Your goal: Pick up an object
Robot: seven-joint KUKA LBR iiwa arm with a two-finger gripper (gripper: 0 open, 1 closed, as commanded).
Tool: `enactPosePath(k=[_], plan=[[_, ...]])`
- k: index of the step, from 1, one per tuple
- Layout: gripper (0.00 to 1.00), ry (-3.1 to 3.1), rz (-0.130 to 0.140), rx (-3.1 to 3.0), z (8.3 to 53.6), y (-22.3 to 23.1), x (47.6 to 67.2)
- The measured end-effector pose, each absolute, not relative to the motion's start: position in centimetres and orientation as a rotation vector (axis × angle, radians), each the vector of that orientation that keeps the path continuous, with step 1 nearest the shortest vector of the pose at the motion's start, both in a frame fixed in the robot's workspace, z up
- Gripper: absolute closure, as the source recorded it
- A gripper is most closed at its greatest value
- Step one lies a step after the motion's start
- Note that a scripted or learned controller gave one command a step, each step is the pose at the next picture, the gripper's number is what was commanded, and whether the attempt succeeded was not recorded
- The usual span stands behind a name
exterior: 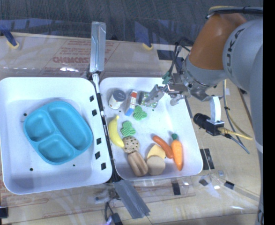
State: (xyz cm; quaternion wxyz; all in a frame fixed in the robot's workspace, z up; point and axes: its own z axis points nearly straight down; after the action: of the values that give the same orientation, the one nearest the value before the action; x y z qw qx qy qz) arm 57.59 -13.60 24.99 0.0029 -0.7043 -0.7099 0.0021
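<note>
My gripper (152, 97) hangs low over the back middle of the right bin (189, 118), reaching in from the right. Just left of it lie a small red-and-white bottle (132, 101) and a grey can (116, 98). A green leafy toy (139, 113) sits just below the gripper's tip. Further forward are a banana (114, 131), a green striped piece (128, 128), a cookie (131, 144), a wooden cylinder (137, 163), a pale wedge (156, 152) and two carrots (176, 153). Nothing is visibly lifted.
The left bin (15, 172) holds a blue divided plate (57, 131). A grey bar (98, 46) stands at the back between the bins. The arm's orange band (214, 36) looms over the right bin's far right corner.
</note>
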Motion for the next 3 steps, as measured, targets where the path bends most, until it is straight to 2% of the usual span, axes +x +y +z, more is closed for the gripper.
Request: enactPosePath(k=[1, 2, 3], plan=[[1.0, -2.229, 0.011, -2.2, 25.8, -13.5, 57.7], [0.0, -2.229, 0.011, -2.2, 25.8, -13.6, 57.7], [0.0, -2.372, 0.013, -2.036, 13.4, -16.3, 59.5]])
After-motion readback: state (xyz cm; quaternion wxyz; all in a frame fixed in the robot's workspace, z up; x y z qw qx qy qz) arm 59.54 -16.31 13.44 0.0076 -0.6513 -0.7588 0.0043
